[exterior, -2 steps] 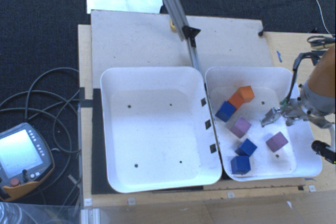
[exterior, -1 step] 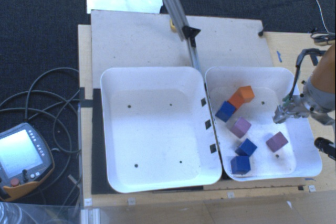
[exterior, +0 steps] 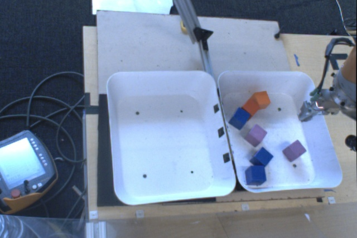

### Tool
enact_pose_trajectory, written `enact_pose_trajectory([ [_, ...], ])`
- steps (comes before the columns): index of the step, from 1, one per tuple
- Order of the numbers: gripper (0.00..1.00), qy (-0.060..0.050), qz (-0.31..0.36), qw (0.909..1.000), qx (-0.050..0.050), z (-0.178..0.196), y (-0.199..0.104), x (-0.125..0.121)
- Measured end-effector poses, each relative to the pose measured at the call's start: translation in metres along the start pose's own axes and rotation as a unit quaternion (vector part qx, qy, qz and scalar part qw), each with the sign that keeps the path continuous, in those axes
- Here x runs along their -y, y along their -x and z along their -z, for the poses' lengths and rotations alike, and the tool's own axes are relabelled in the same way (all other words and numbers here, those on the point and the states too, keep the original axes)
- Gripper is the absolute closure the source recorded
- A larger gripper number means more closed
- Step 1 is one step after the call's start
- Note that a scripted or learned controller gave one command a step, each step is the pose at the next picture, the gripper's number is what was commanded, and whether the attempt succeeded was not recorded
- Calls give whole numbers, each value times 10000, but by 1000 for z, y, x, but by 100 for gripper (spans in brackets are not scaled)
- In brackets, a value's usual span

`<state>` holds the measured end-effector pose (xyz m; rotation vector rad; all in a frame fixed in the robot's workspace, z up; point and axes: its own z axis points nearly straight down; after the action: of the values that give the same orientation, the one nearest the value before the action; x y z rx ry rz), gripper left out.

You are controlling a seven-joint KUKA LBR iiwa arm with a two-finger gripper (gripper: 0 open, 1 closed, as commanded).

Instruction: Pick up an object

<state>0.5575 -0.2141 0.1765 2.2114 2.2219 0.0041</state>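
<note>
The right bin (exterior: pixel 323 145) holds several small blocks. An orange block (exterior: pixel 257 102) touches a blue block (exterior: pixel 239 118) near the bin's back left. A pale purple block (exterior: pixel 256 135) lies at the middle, and a darker purple block (exterior: pixel 294 150) is to its right. Two more blue blocks (exterior: pixel 261 156) (exterior: pixel 255 175) sit near the front. My gripper (exterior: pixel 308 111) hangs over the bin's right rim, right of all the blocks and touching none. Nothing is seen held in it.
The left bin (exterior: pixel 120 120) stands beside the right one, with black tabs along the shared wall. A slanted metal pole (exterior: pixel 184 0) crosses the back board. A teach pendant (exterior: pixel 22 167) and cables (exterior: pixel 53 114) lie off the bench's left.
</note>
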Motion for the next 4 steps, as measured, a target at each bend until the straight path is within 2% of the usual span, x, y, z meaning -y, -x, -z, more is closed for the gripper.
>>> enact_pose_trajectory([
  [2,100,6,4,10000,0,112,-5,-6],
  [3,100,-27,27,10000,-22,112,-63,5],
  [4,100,-24,29,10000,-22,110,-112,0],
])
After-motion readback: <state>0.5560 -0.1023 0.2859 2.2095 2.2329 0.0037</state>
